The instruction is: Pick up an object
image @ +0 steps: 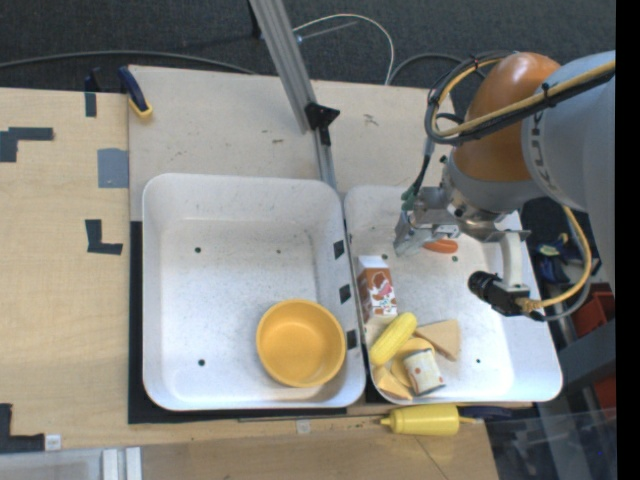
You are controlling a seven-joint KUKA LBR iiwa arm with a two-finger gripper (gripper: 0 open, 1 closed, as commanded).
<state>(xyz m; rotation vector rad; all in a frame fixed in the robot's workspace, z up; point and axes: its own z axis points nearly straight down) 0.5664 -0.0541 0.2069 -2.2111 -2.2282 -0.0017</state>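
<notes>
Desk front edge: a yellow bottle (424,420) lay along the near lip of the desk (60,298), just outside the right bin (500,373).
Right bin, near corner: a yellow banana-like piece (393,338), tan wedges (444,338) and a small can (426,372) crowded together against the near-left wall.
Right bin, left wall: a small carton (377,290) lay beside the shared rim.
Left bin (180,228): a yellow bowl (300,342) sat near the near-right corner; bare floor spread left and far of it.
Pincer (418,230): over the right bin's far part, an orange object (440,246) just beside it; whether it was spread or pressed together could not be told.
</notes>
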